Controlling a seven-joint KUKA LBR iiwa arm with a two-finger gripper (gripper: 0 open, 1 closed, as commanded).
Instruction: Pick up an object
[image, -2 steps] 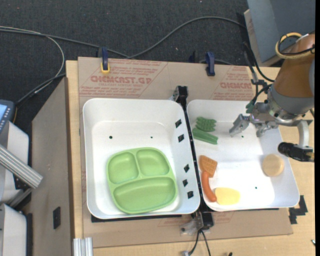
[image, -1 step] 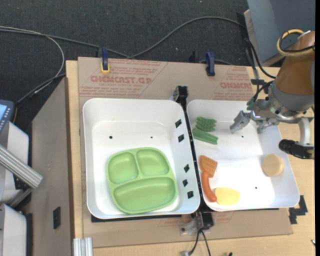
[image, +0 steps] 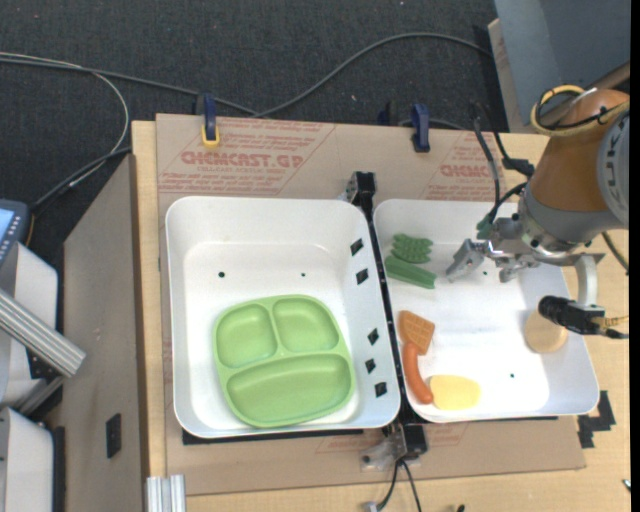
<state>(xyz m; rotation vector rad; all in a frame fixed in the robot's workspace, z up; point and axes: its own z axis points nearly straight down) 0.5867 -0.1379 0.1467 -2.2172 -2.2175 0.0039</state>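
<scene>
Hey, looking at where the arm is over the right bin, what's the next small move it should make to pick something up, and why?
Probably a short shift toward the green toy, then straight down. The gripper hangs over the right bin with nothing between its fingers, and that toy is the nearest thing, lying apart from the others.

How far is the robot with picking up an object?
Nothing looks picked up yet. The gripper hovers in the right bin, and I see nothing between its fingers. The green toy, waffle, sausage, yellow piece and tan disc all lie on the bin floor. The green toy is nearest the gripper. Reaching, closing and lifting are all left.
</scene>
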